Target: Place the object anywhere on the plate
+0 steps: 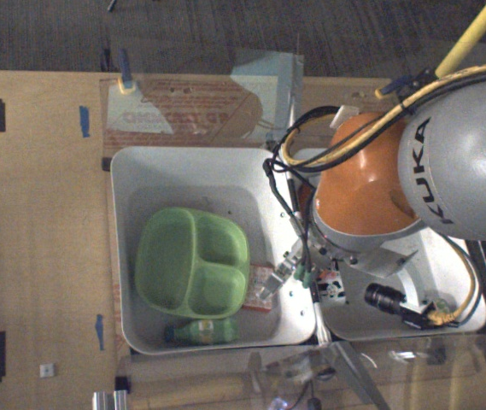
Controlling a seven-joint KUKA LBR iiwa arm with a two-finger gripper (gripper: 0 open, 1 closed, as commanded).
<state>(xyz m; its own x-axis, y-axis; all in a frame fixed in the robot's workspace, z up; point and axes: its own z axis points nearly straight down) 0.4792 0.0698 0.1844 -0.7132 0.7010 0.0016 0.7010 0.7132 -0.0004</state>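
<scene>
A green divided plate [191,260] lies in the left bin [131,195], left of its middle. A small red and white packet [261,285] rests on the bin floor just off the plate's right rim. My gripper [289,266] hangs at the left bin's right wall, right above and beside that packet; the wrist hides how it stands to the packet. A green bottle [200,331] lies on its side along the bin's front wall, below the plate.
The orange wrist band [362,182] and grey arm cover most of the right bin [473,314]. A small black and white thing [333,290] sits at that bin's left edge. A sheet of brown cardboard [187,114] lies behind the left bin.
</scene>
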